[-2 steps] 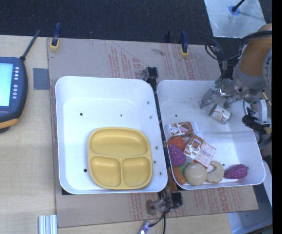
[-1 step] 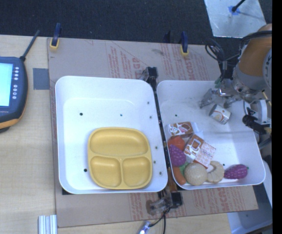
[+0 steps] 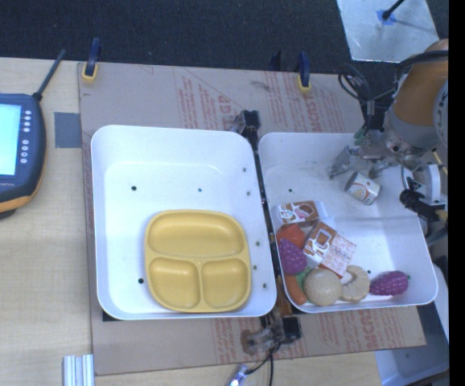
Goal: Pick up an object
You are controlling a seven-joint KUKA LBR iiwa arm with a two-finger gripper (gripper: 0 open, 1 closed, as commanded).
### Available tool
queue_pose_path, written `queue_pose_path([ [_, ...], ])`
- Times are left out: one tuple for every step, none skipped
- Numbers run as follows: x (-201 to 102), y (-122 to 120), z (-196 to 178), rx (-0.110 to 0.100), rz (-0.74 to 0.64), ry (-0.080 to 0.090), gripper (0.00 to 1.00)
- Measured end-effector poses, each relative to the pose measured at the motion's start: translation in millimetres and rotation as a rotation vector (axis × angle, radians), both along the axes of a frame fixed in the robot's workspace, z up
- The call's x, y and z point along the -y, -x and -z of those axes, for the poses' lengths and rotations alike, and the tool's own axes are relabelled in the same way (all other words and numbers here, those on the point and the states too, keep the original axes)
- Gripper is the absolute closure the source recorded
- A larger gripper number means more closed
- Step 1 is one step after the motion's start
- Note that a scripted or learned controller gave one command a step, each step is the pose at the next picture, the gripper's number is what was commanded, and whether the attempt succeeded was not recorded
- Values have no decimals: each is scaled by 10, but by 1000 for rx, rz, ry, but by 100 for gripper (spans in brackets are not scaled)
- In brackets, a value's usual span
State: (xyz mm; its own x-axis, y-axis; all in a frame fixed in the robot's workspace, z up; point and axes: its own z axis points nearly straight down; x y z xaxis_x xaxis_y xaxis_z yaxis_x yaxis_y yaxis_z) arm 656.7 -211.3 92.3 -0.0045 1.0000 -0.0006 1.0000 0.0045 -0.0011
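White walls of the right bin hold the end effector at the far side, its fingers spread open just above a small silver cup, while toy food sits piled at the near side and a yellow tray lies in the left bin.

1. The divided tray is plain pale yellow, lying in the white left bin.
2. In the white right bin, near that tray, two packets are brown, red and white; the grapes are purple.
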Motion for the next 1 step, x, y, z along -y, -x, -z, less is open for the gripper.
queue_pose_path([
  [-279, 9, 6, -4, -1, 0, 0],
])
